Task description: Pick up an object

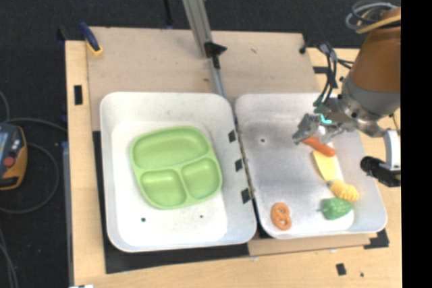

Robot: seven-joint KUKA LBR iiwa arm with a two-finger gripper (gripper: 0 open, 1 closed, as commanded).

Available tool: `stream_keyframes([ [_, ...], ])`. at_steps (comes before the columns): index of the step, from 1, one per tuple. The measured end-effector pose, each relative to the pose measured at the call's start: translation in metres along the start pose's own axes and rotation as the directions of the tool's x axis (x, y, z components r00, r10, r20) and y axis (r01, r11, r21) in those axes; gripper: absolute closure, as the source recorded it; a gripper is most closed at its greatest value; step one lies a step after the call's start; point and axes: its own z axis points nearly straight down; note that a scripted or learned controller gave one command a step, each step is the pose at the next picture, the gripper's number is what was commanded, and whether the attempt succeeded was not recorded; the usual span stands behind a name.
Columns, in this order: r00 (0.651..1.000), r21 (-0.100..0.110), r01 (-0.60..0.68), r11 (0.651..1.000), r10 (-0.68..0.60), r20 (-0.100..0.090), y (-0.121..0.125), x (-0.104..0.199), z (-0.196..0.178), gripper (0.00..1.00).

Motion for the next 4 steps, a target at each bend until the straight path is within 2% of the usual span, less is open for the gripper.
stream_keyframes([
  [1, 1.0, -0.002, 0.0, 1.0, 0.0, 0.0, 0.001, 0.0, -0.001, 0.0],
  [2, 1.0, 0.002, -0.002, 1.0, 0.002, 0.001, 0.0, -0.009, 0.045, 0.0],
  [4, 1.0, -0.001, -0.002, 1.0, 0.002, 0.001, -0.003, -0.009, 0.135, 0.0],
])
